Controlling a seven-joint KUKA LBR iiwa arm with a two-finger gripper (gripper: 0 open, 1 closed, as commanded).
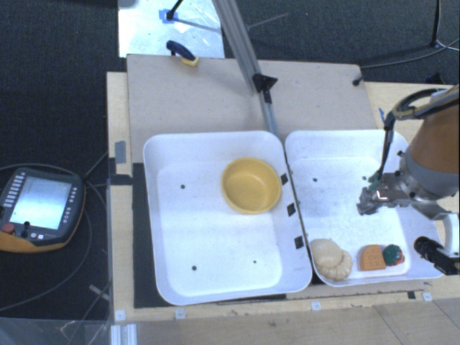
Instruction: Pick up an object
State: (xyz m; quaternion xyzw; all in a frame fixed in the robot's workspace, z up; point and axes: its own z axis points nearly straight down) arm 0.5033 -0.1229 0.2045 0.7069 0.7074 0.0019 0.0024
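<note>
Step in hand: approach, before any grasp. The pincer (368,203) hangs over the right-hand shallow white plastic bin (330,157), above bare floor, with nothing between it and the bin bottom. Whether it is released or clenched I cannot tell at this size; the tip is a small dark blur.

Candidate things, placed relative to the pincer:
- Pale cream, lumpy rounded object, possibly a soft toy or bread-like piece (330,259): toward the camera and to the view's left of the pincer, lying against the bin's near-left corner wall.
- Flat orange biscuit-like piece (371,258): almost straight toward the camera from the pincer, near the front wall.
- Small dark green and red object (392,254): touching or just beside the orange piece, on its right in the view.
- Round yellow plastic bowl (251,185): well apart to the view's left, in the left-hand white bin (172,214), upright, mouth up.

Judgement: nearest targets are the three along the front wall. The next move calls for a shift toward the camera, then a descent. The wall crowds each of them, so finger clearance looks tight. The cream lump looks bulky and rounded, the easiest to close on; the orange piece lies flat and low, harder to catch.
</note>
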